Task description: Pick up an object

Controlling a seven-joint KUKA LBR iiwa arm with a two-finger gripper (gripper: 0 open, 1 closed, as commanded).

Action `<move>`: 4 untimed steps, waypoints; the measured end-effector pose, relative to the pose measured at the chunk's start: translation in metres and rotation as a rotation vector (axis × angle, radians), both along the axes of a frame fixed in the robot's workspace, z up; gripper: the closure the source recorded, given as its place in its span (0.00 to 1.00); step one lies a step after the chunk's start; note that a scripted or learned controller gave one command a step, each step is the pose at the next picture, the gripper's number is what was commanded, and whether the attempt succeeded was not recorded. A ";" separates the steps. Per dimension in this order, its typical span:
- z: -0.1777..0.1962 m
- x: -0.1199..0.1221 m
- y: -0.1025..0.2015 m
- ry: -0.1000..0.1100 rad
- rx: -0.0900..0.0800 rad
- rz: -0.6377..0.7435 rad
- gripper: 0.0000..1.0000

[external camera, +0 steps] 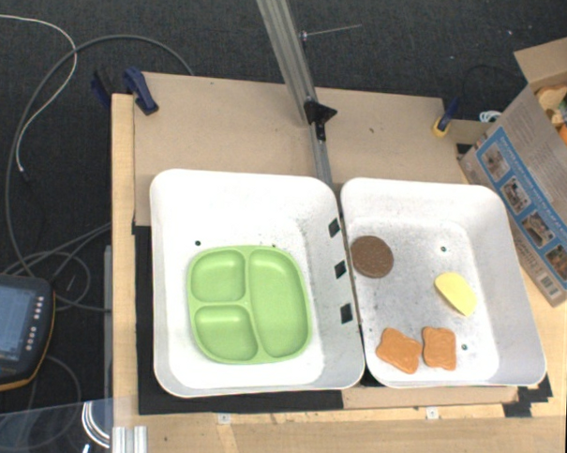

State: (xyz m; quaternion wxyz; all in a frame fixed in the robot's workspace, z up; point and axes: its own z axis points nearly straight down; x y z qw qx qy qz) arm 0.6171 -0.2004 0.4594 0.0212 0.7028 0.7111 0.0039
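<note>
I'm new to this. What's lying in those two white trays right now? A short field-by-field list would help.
left bin: green divided plate, three compartments
right bin: four small items
near the divider: brown round piece
right side: yellow piece
front edge: two orange pieces, one left of the other, close together

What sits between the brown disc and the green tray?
In the camera view, the bins' adjoining rims with black clips lie between the brown disc and green tray; no loose items.

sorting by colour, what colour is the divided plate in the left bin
Light green, plain; the plate shows clearly in the camera view.
</note>
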 end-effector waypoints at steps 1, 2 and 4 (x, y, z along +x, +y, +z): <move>0.012 0.001 0.000 -0.005 -0.003 0.001 1.00; 0.023 0.001 0.001 -0.009 -0.005 0.003 1.00; 0.047 0.002 0.001 -0.018 -0.011 0.006 1.00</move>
